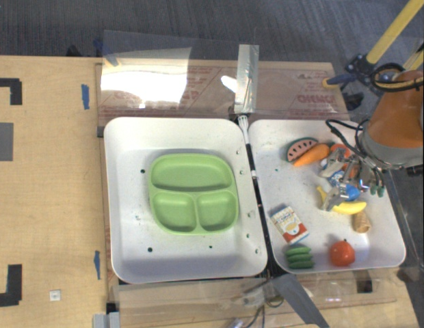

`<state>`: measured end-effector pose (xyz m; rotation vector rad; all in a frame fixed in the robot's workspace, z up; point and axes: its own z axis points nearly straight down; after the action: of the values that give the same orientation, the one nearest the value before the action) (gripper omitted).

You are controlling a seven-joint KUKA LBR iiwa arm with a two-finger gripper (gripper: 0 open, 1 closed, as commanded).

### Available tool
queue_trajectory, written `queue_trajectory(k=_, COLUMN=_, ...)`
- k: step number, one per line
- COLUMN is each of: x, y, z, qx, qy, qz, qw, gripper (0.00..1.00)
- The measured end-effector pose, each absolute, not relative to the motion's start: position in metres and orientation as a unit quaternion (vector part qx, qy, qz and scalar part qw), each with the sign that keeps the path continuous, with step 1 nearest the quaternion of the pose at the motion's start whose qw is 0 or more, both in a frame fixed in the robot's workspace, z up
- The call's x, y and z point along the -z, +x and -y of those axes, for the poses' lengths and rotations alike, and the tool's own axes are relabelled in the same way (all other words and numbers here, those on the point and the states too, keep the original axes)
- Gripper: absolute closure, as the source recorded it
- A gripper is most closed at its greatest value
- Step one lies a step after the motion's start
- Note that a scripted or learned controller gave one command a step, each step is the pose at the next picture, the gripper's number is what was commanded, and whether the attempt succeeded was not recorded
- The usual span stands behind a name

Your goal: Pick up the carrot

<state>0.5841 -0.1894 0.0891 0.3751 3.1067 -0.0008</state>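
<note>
The orange carrot [312, 156] lies in the right bin [267, 142], near its far edge, touching the lower side of a watermelon slice [300, 146]. My gripper [345, 174] hangs over the same bin just right of the carrot's thick end, low among the toys. Its tip is a clutter of metal and blue parts. The grey arm with its orange band [396, 121] comes in from the right edge.
The right bin also holds a yellow banana [350, 208], a small blue toy [349, 194], a tan piece [362, 222], a red tomato [342, 253], a green vegetable [299, 257] and a small carton [288, 224]. A green divided plate [193, 192] sits in the left bin [123, 183].
</note>
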Motion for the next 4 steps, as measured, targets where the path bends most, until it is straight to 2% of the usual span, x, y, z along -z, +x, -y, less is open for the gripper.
queue_trajectory(k=1, x=-0.118, y=0.629, z=0.188, qx=-0.0001, qy=0.269, qz=-0.963, qw=0.005, gripper=0.0)
queue_trajectory(k=2, x=-0.092, y=0.633, z=0.169, qx=0.0011, qy=0.283, qz=-0.959, qw=-0.002, gripper=0.0)
queue_trajectory(k=3, x=-0.089, y=0.636, z=0.105, qx=0.0023, qy=0.178, qz=-0.984, qw=0.001, gripper=0.0)
queue_trajectory(k=4, x=-0.189, y=0.641, z=0.073, qx=-0.0013, qy=0.331, qz=-0.944, qw=0.006, gripper=0.0)
